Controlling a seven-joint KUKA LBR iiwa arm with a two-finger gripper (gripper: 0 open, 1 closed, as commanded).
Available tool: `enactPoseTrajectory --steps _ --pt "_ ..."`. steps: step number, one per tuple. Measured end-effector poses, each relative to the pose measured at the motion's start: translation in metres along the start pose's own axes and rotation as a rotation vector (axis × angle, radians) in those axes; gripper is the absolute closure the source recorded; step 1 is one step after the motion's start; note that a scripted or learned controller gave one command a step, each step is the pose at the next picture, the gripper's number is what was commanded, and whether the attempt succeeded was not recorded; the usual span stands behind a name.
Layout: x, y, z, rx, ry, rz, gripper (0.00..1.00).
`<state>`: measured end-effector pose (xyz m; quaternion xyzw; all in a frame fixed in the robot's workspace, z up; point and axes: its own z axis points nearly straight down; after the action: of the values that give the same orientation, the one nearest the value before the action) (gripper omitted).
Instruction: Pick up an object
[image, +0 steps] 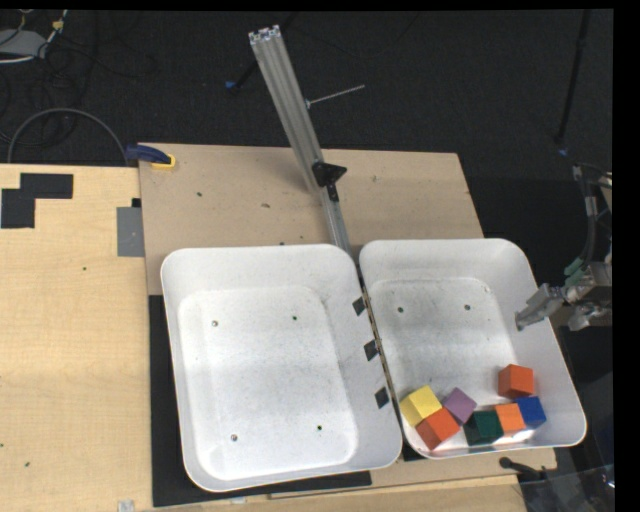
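Note:
Several coloured blocks lie huddled in the near right corner of the right bin (440, 262): a yellow block (422, 402), a purple block (460, 403), a red-orange block (437, 428), a green block (485, 427), an orange block (511, 417) and a blue block (532, 411). A red block (517, 380) sits slightly apart, just behind them. My gripper (548, 306) hovers at the bin's right rim, above and behind the red block, and touches none of the blocks. Most of the arm is cut off at the right edge.
The left bin (200, 270) sits beside the right one, with black clips (370, 348) along the seam between them. A slanted aluminium bar (295, 115) runs from the top down to the bins' junction. A small blue and yellow clamp (152, 156) lies at the bench's far left.

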<state>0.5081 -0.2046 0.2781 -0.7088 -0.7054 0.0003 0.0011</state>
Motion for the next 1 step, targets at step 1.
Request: enactPoseTrajectory --steps 1 --pt "0.0 0.0 0.0 0.0 0.0 0.001 0.0"
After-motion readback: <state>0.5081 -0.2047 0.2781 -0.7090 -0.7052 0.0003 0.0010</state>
